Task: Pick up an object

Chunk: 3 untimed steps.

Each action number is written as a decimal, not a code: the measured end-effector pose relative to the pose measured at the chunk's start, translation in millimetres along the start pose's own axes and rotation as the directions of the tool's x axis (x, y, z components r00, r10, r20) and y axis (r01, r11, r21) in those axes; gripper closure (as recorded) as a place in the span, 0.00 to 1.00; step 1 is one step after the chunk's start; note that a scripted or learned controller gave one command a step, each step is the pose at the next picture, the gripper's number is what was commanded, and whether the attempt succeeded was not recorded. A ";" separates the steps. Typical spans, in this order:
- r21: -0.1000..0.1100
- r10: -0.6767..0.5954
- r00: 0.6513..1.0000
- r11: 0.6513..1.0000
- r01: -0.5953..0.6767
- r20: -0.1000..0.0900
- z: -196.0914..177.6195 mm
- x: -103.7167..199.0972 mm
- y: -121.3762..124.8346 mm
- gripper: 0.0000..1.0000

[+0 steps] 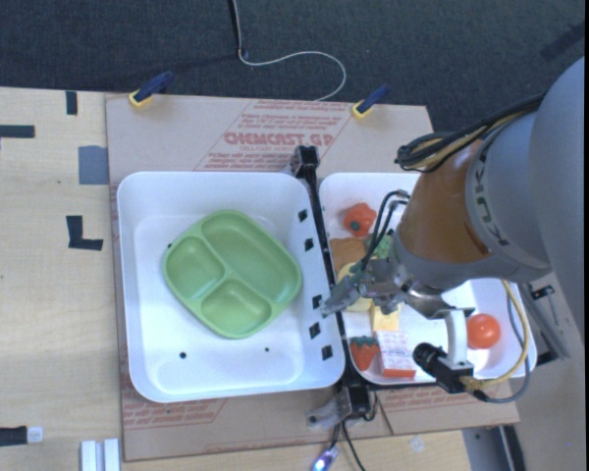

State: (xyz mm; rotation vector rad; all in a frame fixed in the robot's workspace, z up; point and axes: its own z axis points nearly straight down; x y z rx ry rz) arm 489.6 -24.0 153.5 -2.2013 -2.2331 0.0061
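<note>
**Operator:** Which item is the pick target, and where does it sit?

**Technician:** The likeliest candidate is the yellow block (384, 318), lying in the right bin (515, 307) near the divider between the bins. It is flat and pale yellow, and it is partly covered by the gripper (358, 290) above it. Just beside it, toward the near edge, lie a white card with red print (394, 349) and a small strawberry-like piece (363, 351).

**Operator:** Finger state?

**Technician:** Cannot be determined. The wrist hides the tool, so whether it is released or clenched on anything is not visible. No object can be confirmed as held.

**Operator:** How should the step be executed?

**Technician:** In my judgement: descend vertically over the block's centre and keep clear of the bin wall on the divider side. Close only once the block sits squarely in the grasp, since a thin flat piece may slip or tip. Lift straight up and verify that the object rises with the tool.

**Operator:** What else is nearby?

**Technician:** An orange-red tomato-like piece (358, 219) lies at the far end of the right bin. An orange ball (483, 331) lies toward the arm side. The left bin (137, 292) holds a green divided plate (234, 274), well apart from the work area.
</note>
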 end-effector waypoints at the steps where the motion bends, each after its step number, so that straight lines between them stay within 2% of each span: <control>1: -0.020 -0.002 1.000 1.000 0.002 -0.001 -105.7 69.6 75.1 1.00; 2: -0.002 0.005 1.000 1.000 -0.005 0.002 -86.1 93.8 40.6 1.00; 3: -0.011 0.010 1.000 1.000 -0.010 0.002 -167.5 50.3 -7.4 1.00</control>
